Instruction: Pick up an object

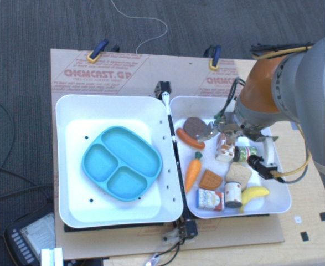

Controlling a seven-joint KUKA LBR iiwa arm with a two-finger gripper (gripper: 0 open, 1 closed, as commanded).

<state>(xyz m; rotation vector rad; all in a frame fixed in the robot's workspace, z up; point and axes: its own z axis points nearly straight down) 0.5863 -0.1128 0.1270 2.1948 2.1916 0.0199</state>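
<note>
Low over the right shallow white bin (284,204), the metal pincer (224,127) hovers above a small white carton (225,150), its grip state unclear.

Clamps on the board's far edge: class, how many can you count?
2. One clamp sits above the left bin; the other clamp sits above the right bin. The arm may hide more.

Bright, even light; sharp focus, soft shadows, mild glare on the white bins (68,148).
</note>
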